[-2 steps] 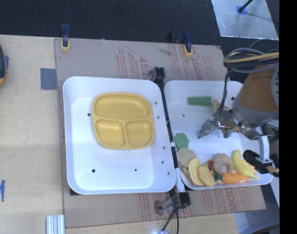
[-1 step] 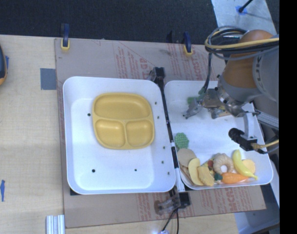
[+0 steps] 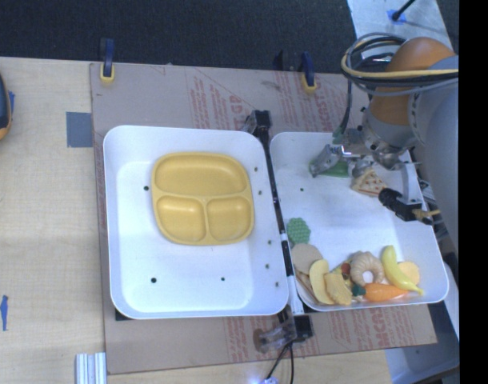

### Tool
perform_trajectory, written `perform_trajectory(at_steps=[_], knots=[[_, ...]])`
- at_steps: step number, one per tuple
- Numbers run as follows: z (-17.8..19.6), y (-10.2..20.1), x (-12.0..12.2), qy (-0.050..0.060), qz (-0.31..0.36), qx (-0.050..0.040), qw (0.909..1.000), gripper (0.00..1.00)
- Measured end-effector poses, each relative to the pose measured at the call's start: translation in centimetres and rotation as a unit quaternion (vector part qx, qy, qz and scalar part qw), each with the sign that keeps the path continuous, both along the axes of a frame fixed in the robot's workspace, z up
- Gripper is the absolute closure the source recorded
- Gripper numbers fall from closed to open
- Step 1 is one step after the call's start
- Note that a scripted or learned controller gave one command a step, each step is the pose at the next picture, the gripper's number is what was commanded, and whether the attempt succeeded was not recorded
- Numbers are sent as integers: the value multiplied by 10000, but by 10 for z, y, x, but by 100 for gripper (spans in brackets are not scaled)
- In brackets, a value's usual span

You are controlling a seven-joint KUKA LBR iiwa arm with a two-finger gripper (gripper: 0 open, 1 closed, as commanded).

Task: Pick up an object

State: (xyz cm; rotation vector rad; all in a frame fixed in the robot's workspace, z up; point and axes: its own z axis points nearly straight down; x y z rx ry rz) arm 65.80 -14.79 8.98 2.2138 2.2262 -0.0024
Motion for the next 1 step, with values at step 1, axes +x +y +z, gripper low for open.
perform_trajectory(at_steps=[1], knots=[[3,-62,-2,7,-27,-7,10000,0]])
